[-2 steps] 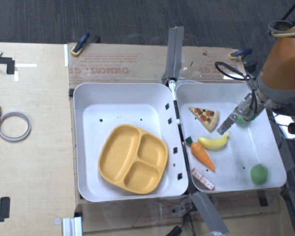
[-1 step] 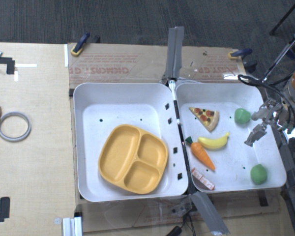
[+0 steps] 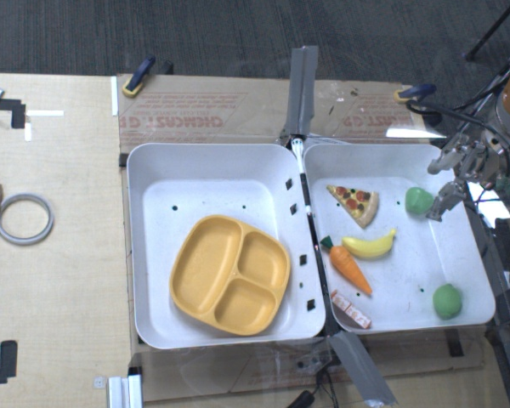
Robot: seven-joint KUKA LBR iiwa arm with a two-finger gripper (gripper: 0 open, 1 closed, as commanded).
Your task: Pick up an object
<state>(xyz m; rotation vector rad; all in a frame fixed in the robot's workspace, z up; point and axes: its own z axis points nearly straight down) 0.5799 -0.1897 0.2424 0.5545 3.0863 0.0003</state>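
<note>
Pincer [image 3: 449, 195] at right bin's [image 3: 459, 308] 2 o'clock edge, finger state unclear, nothing visibly held. Green blob [image 3: 419, 201] just beside, at its 9 o'clock. Risk: fingers nudge blob away, or snag bin wall.

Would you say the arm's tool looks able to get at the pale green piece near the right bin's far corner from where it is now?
Probably yes: the tool hangs just right of the green piece, which lies apart from the pizza slice and banana, uncovered.

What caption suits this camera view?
Grey two-finger gripper hovers beside a green ball in the right white bin; yellow divided plate fills the left.
</note>
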